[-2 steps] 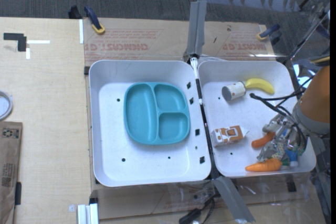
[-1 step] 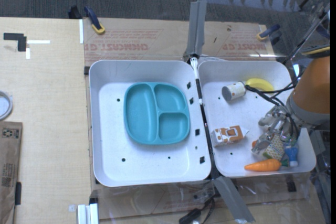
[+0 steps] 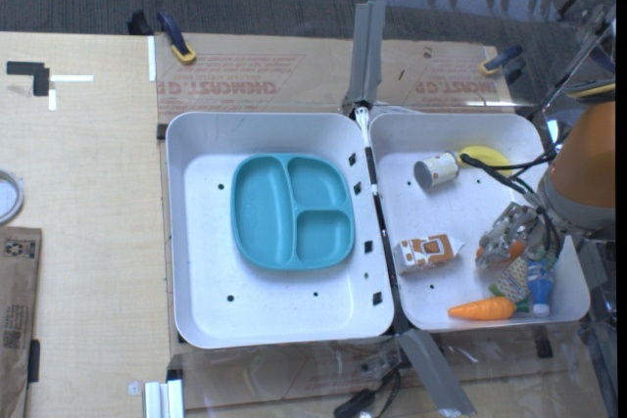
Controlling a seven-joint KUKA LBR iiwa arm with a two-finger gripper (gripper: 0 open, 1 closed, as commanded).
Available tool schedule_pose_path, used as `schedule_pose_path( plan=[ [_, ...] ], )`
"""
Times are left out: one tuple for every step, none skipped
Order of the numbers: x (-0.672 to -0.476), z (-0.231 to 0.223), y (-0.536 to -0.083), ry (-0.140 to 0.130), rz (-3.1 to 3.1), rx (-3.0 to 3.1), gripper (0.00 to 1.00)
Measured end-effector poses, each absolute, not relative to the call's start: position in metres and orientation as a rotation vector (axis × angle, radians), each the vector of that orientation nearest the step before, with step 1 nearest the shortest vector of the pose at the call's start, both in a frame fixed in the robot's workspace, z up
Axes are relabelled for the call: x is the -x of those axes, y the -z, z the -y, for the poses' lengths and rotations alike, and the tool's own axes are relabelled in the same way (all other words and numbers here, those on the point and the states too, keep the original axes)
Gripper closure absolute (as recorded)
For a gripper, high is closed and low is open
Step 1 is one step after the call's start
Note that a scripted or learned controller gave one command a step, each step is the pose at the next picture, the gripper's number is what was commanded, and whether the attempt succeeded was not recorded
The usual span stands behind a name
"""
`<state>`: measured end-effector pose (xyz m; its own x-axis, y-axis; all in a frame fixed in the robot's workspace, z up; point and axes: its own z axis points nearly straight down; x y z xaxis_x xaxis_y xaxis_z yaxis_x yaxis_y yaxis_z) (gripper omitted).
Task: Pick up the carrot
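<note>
The carrot is orange and lies flat near the front edge of the right bin. It points left to right. My gripper hangs low over the right side of that bin, a little behind and to the right of the carrot. The carrot lies apart from the gripper, on the bin floor. The grey arm with its orange band comes in from the right.
Around the gripper lie a blue-and-white bottle and a patterned item. A brown-and-white small box, a grey cup and a yellow banana share the right bin. The left bin holds a teal divided plate.
</note>
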<state>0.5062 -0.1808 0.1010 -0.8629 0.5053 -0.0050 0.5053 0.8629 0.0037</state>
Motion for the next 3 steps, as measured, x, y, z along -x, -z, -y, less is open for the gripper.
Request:
schedule_pose_path(
  plan=[
    [-0.506,0.181,-0.101,-0.003,-3.027,-0.821,0.0],
    [-0.478,0.18,-0.091,-0.002,-2.953,-1.075,0.0],
    [-0.479,0.18,-0.1,-0.003,-2.949,-1.079,1.0]
  ],
)
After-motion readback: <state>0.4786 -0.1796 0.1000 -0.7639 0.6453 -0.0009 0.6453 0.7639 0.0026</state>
